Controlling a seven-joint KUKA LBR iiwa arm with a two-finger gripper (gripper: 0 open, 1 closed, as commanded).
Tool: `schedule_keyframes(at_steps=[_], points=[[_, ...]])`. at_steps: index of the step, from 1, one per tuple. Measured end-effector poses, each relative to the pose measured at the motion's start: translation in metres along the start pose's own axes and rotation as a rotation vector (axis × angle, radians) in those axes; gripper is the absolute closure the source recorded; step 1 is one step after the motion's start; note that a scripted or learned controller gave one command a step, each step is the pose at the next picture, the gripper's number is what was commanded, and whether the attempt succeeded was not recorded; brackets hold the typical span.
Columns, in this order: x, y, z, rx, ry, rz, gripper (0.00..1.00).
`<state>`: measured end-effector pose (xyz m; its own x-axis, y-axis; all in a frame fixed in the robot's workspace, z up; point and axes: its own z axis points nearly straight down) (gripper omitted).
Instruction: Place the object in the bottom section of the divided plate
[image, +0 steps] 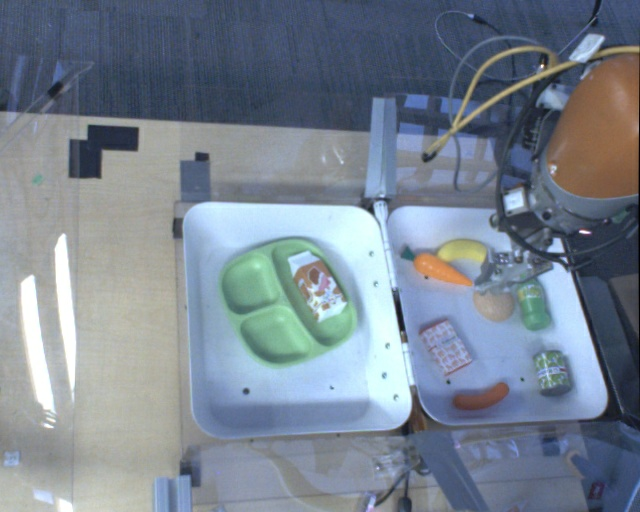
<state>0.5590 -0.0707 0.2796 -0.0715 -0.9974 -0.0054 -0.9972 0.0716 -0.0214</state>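
Two white bins sit side by side on the wooden bench: the left bin (210, 400) and the right bin (585, 400). Largest of all that moves is the grey arm (595, 120) with its orange band, reaching in from the right over the right bin's upper part.

Within the left bin lies the green divided plate (250, 285), tilted on the bin floor. Its long right-hand section holds a small printed carton (317, 285); its bottom section (278, 335) and its upper-left section hold nothing visible.

Six items lie in the right bin. An orange carrot (440, 268) lies touching a yellow lemon-like fruit (462, 250) near the top. A pink patterned packet (446, 347) lies mid-bin, a red sausage (480, 397) near the lower edge, a green bottle (533, 306) and a small green can (551, 371) toward the right.

The gripper (507, 272) hangs just over a tan round object (493, 304), beside the bottle; whether its jaws are wide or closed cannot be told, nor whether they touch it.
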Motion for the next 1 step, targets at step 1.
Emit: schedule_keyframes(at_steps=[1], points=[[-0.0001,0.0001,0.0002,-0.001,0.000,0.000,0.00]])
